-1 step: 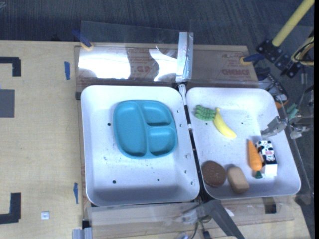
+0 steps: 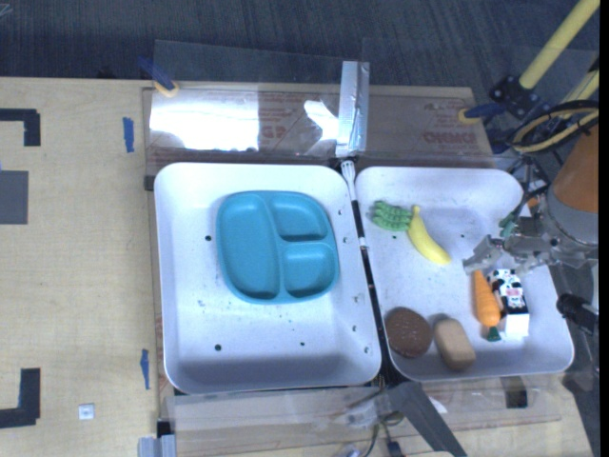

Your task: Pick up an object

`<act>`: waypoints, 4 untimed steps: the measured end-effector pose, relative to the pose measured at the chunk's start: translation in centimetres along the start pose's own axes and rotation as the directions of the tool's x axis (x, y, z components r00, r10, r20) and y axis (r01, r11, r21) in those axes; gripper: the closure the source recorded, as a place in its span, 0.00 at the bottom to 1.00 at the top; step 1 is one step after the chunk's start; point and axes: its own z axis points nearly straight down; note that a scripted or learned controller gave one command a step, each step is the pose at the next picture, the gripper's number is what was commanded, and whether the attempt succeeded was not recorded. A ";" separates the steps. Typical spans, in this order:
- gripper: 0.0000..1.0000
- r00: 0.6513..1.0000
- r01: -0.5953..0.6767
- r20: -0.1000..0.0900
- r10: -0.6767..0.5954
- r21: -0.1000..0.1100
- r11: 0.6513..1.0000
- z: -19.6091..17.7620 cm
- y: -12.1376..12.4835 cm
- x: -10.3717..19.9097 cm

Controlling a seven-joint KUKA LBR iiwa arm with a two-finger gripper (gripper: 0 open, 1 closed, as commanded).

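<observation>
Bins sit side by side on the counter (image 2: 76,255), and most of the action crowds the right one. The left bin (image 2: 181,284) carries a blue divided tray (image 2: 278,246), lying flat near its middle. In the right bin (image 2: 457,203) a green piece (image 2: 388,216) lies by the divider wall with a yellow banana (image 2: 427,237) touching it. Along the near edge rest a brown round cookie-like piece (image 2: 410,331) and, just beside it, a tan lump (image 2: 455,342) (perhaps a potato, hard to say). Near the right wall an orange carrot (image 2: 486,300) lies beside a small black-and-white boxy object (image 2: 513,298); what that one is I cannot make out.

The gripper (image 2: 509,244) hangs over the right bin just above the carrot's upper end, the arm behind it cut off by the picture's edge. Its metal parts blur together, so whether the fingers are spread or closed I cannot tell; nothing is visibly between them.
</observation>
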 end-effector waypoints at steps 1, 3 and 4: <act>0.00 0.985 0.171 0.013 -0.171 -0.049 0.984 3.1 0.5 -1.5; 1.00 0.975 0.220 0.042 -0.218 -0.074 0.973 1.8 0.3 -1.6; 1.00 0.895 0.447 0.006 -0.447 -0.010 0.895 4.6 -5.6 1.6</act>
